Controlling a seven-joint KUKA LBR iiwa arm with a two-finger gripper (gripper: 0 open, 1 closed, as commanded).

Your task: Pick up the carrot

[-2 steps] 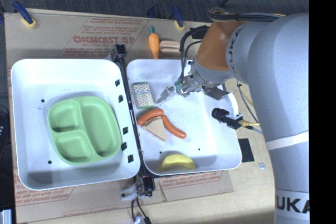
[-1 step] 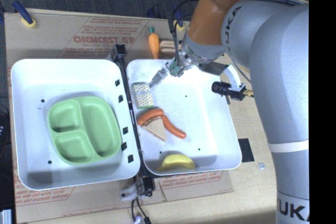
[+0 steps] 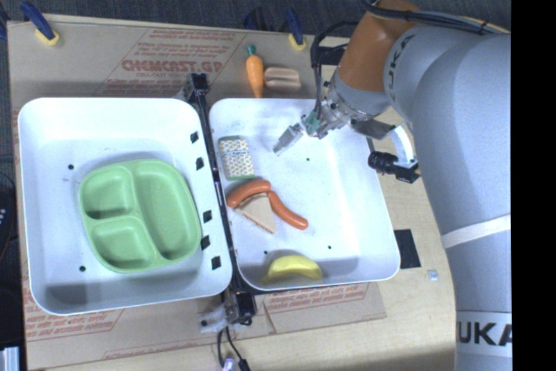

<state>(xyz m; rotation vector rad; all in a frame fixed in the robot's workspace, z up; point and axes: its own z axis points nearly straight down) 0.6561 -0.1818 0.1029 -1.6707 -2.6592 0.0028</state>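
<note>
The carrot [image 3: 253,74], orange with a green top, lies on the cardboard just behind the right bin [image 3: 365,213], outside it and beside a tan bread-like piece [image 3: 281,79]. My gripper [image 3: 292,137] hangs over the back part of the right bin, to the right of and in front of the carrot and apart from it. Nothing shows in the gripper.
The right bin holds a speckled block [image 3: 235,156], two orange sausages [image 3: 249,190] [image 3: 289,212] around a tan wedge [image 3: 260,218], and a yellow banana [image 3: 294,268] at the front. A green divided plate [image 3: 139,213] sits in the left bin [image 3: 43,187]. Clamps line the back edge.
</note>
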